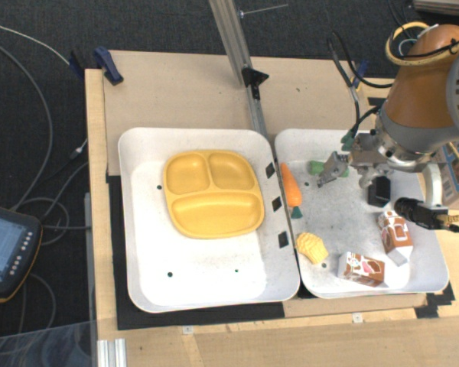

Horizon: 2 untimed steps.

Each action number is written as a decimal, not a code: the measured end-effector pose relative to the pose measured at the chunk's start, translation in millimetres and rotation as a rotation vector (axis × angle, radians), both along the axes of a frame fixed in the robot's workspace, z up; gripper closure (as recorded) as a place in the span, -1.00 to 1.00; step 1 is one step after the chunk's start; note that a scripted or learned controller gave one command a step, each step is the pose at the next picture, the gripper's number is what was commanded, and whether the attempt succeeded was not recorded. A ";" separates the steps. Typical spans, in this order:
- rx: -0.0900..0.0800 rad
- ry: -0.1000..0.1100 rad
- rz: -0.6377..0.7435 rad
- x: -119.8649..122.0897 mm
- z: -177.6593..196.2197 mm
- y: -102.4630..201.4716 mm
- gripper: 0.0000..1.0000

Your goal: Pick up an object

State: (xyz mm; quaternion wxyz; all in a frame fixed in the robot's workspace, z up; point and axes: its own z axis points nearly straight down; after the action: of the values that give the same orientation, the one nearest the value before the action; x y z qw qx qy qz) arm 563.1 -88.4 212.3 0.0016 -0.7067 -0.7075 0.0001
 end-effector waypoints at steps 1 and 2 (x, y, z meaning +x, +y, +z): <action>0.000 -0.001 -0.001 0.1 0.0 -0.1 -1.00; 0.000 0.006 -0.002 -9.5 -59.0 0.0 -1.00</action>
State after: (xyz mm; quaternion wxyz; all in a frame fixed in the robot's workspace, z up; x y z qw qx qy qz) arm 553.5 -88.4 153.3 0.0040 -0.7073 -0.7069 0.0023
